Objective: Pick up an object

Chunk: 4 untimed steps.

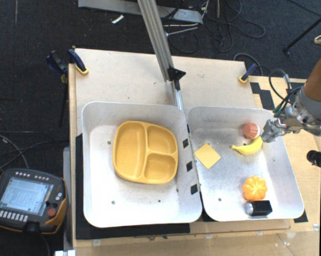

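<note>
— What's your arm (pixel 314 96) doing?

— It reaches in from the right, wrist bent down over the right bin's (pixel 285 171) far right side. You'll find the gripper (pixel 269 131) low at that bin's right wall. I can't tell how it is set; it's too small and blurred.

— What's around it?

— Well off to its left, the yellow divided tray (pixel 146 151) lies in the left bin (pixel 95 201). Nearer, left and slightly toward you, lies the yellow square (pixel 207 155). The banana (pixel 248 147) lies just beside the gripper, its tip apparently touching. The orange (pixel 254 188) sits nearer you, the black cylinder (pixel 259 208) just past it. The pink ball (pixel 249 129) is just left, touching the banana.
</note>
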Available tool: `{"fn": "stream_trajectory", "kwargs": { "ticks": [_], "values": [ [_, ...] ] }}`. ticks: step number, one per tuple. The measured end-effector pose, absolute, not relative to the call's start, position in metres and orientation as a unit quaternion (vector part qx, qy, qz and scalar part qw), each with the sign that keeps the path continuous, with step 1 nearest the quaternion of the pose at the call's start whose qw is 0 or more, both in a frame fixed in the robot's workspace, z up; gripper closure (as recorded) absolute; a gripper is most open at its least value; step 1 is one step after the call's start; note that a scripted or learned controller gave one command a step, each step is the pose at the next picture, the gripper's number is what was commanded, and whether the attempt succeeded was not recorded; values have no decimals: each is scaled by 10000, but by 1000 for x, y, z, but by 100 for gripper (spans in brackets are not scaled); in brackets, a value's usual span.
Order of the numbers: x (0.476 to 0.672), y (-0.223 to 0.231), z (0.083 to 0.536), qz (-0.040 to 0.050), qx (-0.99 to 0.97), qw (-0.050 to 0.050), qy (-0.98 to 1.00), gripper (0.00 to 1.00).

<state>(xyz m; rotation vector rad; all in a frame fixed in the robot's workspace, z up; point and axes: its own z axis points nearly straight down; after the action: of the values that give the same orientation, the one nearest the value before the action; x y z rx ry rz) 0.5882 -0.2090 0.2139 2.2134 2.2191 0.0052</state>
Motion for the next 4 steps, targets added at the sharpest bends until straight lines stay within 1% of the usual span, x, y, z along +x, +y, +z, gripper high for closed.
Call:
{"fn": "stream_trajectory", "kwargs": {
  "ticks": [1, 2, 3, 4],
  "values": [
    [589, -209, 228, 8, 7063, 16, 7079, 100],
    [582, -149, 220, 5, 7043, -10, 7099, 100],
    [582, -102, 227, 7, 7042, -8, 7100, 100],
    [567, -53, 220, 0, 7044, -16, 7098, 100]
  ]
}}
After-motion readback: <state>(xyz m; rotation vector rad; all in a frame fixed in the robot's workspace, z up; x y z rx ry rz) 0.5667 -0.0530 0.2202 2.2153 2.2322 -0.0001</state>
